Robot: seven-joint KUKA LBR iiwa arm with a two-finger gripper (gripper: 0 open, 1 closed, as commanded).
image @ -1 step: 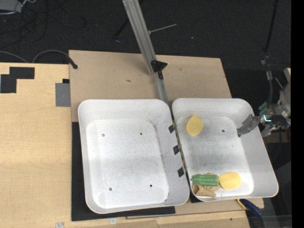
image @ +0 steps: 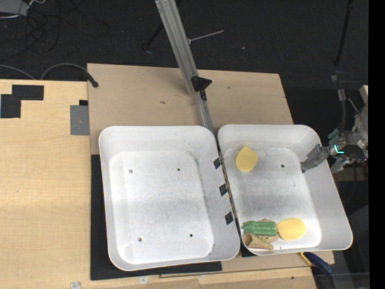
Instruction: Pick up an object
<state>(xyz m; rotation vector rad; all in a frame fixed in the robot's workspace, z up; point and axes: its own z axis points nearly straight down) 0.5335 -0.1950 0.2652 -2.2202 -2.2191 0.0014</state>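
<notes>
in the right bin [image: 325, 203] lie the things there are to pick. a pale yellow rounded piece [image: 246, 159] sits near the bin's upper left part, close to the divider side, alone on the white floor with open space around it. at the bin's near edge three things crowd together: a green ridged object [image: 260, 227], like a toy vegetable, lies on its side; just under it, touching, is a small tan lumpy thing [image: 260, 241], partly tucked against the rim; just to the right of the green one, touching or nearly so, is a brighter yellow rounded piece [image: 291, 229].

the gripper [image: 314, 157] is at the right bin's upper right rim, well apart from all four objects, with nothing seen between its fingers. whether it is wide or narrow i cannot tell, as it shows as one dark grey shape against the rim. a small teal light glows on the wrist behind it.

the left bin [image: 114, 143] lies beside the right one, their rims meeting at black clips [image: 223, 189]. a slanted aluminium bar [image: 180, 47] rises behind the bins over the brown board [image: 138, 95].
</notes>
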